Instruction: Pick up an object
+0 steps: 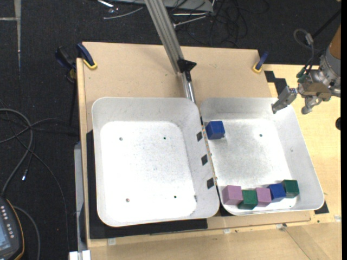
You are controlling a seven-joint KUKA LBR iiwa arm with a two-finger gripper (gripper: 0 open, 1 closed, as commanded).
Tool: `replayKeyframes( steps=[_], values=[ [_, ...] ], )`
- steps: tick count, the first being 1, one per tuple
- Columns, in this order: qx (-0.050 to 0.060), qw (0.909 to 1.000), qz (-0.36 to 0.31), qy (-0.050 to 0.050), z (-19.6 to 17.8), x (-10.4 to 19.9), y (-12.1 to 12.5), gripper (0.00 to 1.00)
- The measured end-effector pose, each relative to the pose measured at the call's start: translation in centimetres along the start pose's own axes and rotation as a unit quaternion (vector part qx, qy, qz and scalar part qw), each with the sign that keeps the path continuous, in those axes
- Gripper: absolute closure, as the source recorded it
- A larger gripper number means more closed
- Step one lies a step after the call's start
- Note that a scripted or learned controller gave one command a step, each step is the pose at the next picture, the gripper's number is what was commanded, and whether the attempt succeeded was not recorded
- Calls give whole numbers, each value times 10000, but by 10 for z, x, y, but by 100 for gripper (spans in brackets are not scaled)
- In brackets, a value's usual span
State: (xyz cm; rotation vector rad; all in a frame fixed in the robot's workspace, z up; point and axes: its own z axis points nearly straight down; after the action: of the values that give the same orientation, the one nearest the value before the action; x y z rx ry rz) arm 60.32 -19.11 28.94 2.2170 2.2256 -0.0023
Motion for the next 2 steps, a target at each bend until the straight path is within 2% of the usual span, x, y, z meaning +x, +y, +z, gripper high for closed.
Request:
replayKeyframes(
  steps=[1,2],
  values=[
    [15,10000,33,2,25,-7,-33,0],
    [-3,10000,42,0,6,-33,-79,0]
  ],
)
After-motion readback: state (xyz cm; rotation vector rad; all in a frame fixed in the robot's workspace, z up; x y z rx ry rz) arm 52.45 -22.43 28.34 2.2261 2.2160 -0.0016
